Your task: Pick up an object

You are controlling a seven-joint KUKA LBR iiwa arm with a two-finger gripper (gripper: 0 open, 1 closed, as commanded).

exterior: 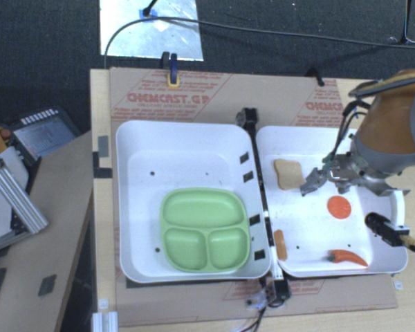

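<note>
The right bin [311,138] holds a tan flat piece [287,173] near its left wall, a red-orange disc [339,207] in the middle, an orange carrot-like piece [348,257] at the front right, and a small tan stick [279,244] against the front left wall. My gripper [323,179] hangs over the middle of this bin. It is between the tan piece and the disc, just up and to the left of the disc. Nothing is visibly held in it. The arm's grey and orange body [395,133] covers the bin's far right part.
The left bin [142,158] holds a green three-part plate [204,228]. A black divider strip [257,185] runs between the bins. A black fitting [382,228] juts over the right bin's right side. Cardboard [194,95] lies beneath both bins.
</note>
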